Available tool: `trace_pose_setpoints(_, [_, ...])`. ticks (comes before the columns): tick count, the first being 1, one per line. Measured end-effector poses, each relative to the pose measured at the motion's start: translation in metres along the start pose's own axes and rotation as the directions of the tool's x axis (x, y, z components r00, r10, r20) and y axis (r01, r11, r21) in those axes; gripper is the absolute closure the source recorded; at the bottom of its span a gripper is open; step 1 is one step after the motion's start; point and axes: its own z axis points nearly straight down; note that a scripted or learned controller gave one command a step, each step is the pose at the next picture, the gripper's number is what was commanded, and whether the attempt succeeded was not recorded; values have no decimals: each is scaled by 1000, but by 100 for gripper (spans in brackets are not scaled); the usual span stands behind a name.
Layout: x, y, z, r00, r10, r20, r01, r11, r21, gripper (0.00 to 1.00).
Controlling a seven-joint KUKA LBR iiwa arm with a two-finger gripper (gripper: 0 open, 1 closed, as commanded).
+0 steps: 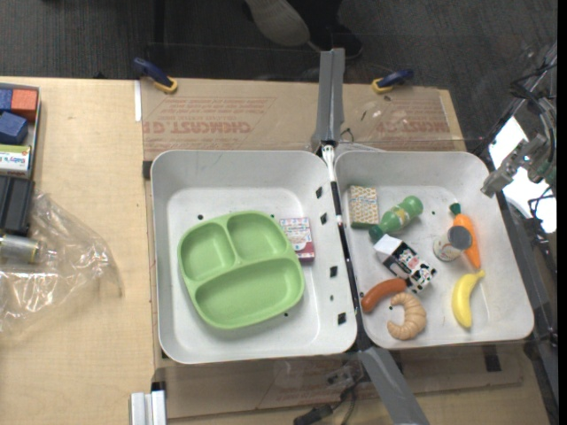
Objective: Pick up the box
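Hovering my gripper [518, 162] beyond the right bin's [518, 264] edge, jaw state indeterminable; box [298, 237] is lying beside the green plate [239, 273].

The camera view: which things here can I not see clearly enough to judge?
- Gripper: cut off by the right edge, so finger state unreadable.
- Box: partly behind the green plate rim; its label is too small to read.
- Small jar: overlapped by the carrot; contents unclear.
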Motion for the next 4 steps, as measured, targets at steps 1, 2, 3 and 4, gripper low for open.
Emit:
trace_pose_setpoints(1, [-38, 35, -4, 962, -272, 0, 272, 962, -1, 100])
trace_pose_setpoints(2, [-33, 30, 8, 809, -588, -1, 588, 809, -2, 100])
trace_pose_setpoints(3, [-29, 27, 14, 548, -836, 1, 836, 548, -2, 100])
trace_pose_setpoints(4, [-35, 32, 7, 287, -958, 4, 958, 287, 0, 100])
